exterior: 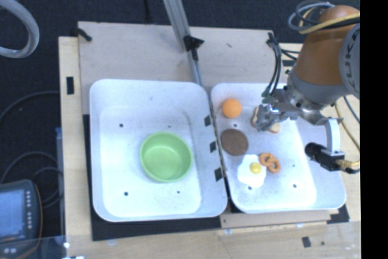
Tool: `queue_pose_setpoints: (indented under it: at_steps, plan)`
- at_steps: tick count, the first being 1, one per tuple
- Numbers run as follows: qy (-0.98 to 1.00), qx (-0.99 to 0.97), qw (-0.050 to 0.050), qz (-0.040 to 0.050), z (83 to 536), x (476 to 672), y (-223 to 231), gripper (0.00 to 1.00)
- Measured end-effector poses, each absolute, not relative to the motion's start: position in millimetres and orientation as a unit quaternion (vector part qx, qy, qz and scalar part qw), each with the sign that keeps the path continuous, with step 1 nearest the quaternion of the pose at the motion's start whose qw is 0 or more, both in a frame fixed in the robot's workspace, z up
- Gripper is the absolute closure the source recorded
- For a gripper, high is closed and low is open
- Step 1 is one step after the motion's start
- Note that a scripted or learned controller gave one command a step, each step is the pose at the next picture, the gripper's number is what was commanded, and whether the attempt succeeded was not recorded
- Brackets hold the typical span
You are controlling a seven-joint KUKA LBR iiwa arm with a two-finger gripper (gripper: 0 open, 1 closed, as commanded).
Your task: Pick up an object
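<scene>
The wooden tabletop (145,51) carries two shallow white bins side by side, walled so that loose items stay within the arm's reach. The left bin (115,106) holds a green bowl (166,156), sitting upright near its middle. The right bin (303,191) holds the smaller pieces, any of which could serve as the object to pick up: a brown round disc (234,141) near the bin's left wall, a toy fried egg (251,171) just below it, a small pretzel (270,162) touching or just beside the egg's right edge, and an orange ball (231,108) toward the far left corner. The grey and orange arm (324,63) leans in from the right, its gripper (267,118) low over the bin's upper middle, to the right of the ball. A pale tan shape sits right at the gripper's tip, but the arm's bulk and the blur there hide whether the fingers are spread, closed or grasping that shape, so I cannot tell.
</scene>
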State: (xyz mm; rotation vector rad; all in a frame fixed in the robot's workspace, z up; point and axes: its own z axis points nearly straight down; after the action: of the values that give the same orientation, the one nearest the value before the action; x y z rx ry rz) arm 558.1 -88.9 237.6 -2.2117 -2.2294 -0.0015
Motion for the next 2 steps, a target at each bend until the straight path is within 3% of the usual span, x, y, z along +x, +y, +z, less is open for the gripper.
queue_pose_setpoints:
  at_steps: [2]
  plan:
    - [-0.710, -0.704, 0.001, 0.0002, 222, 548.7, 21, 1.00]
